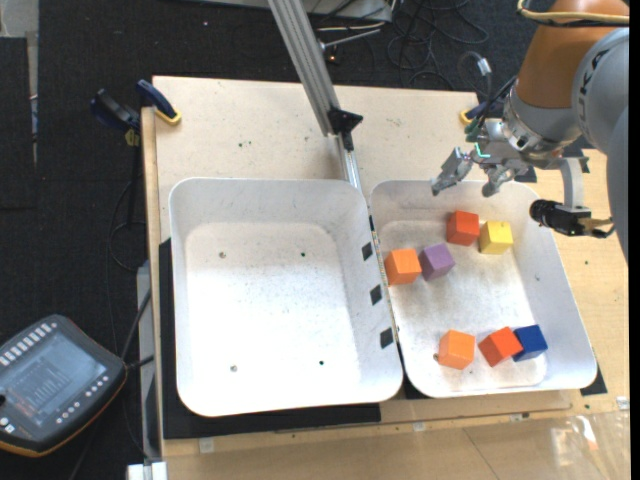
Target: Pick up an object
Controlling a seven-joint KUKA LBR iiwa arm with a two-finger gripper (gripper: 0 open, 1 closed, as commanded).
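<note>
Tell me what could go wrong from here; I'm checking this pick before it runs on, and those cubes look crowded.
1. The red-orange cube and yellow cube sit almost touching, so the gripper above them could nudge one while closing on the other.
2. Both lie near the right bin's far wall, which may crowd the descent.
3. The orange cube and purple cube touch, inviting a double grab.

Bench [250, 128]: two bins side by side, left bin [200, 368] and right bin [560, 318].
Right bin, far group: two cubes [463, 227] [496, 236], apparently touching; nearer and left of them, another pair [403, 265] [437, 260] side by side.
Right bin, near edge: one cube [456, 349]; right of it, two cubes [499, 346] [529, 341] touching.
Gripper [472, 176]: above the right bin's far rim.
Pendant [50, 383]: left of the bench, near corner.
Clamp [150, 103]: bench's far left corner.
</note>
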